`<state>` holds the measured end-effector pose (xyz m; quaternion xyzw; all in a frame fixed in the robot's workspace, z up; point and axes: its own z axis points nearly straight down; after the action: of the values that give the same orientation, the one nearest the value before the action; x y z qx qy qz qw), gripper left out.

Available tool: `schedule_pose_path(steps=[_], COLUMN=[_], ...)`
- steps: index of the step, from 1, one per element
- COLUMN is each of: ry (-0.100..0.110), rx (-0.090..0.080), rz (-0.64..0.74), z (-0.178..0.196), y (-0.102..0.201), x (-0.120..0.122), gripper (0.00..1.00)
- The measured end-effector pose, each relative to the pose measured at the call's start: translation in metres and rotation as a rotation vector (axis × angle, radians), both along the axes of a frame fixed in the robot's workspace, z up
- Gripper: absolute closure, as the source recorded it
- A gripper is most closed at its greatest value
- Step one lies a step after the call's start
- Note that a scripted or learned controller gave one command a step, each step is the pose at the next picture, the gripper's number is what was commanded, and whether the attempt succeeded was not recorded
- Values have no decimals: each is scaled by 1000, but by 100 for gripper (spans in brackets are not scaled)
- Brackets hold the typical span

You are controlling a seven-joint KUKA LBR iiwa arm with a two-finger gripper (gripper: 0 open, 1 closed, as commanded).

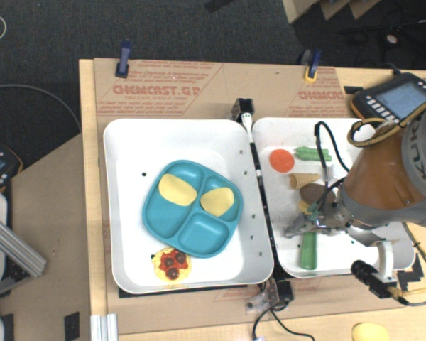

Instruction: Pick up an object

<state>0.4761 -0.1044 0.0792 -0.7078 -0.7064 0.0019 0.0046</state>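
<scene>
Green cylinder [309, 250] beneath gripper [307, 224], fingers' state unclear, orange disc [282, 160] and brown pieces [309, 187] nearby

Two blue clamps [123, 57] pin the printed cardboard sheet [199, 84] at the bench's far edge. A teach pendant [394, 98] lies at the right, dark carpet [92, 20] spreads beyond, cables trailing across it.

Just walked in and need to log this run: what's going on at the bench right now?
The grey and orange arm reaches into the right bin, its gripper low over a green cylinder by the bin's near edge. An orange disc and other small items lie further back. In the left bin sit a blue divided plate with two yellow pieces and a small pizza toy.
</scene>
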Motion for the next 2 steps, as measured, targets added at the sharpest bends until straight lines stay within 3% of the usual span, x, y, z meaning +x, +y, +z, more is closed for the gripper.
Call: schedule_pose_path(steps=[1, 2], ry=[-12, -26], rx=[-5, -3], rz=[0, 11], z=[16, 206], y=[-1, 70], x=[3, 5], gripper=[100, 100])
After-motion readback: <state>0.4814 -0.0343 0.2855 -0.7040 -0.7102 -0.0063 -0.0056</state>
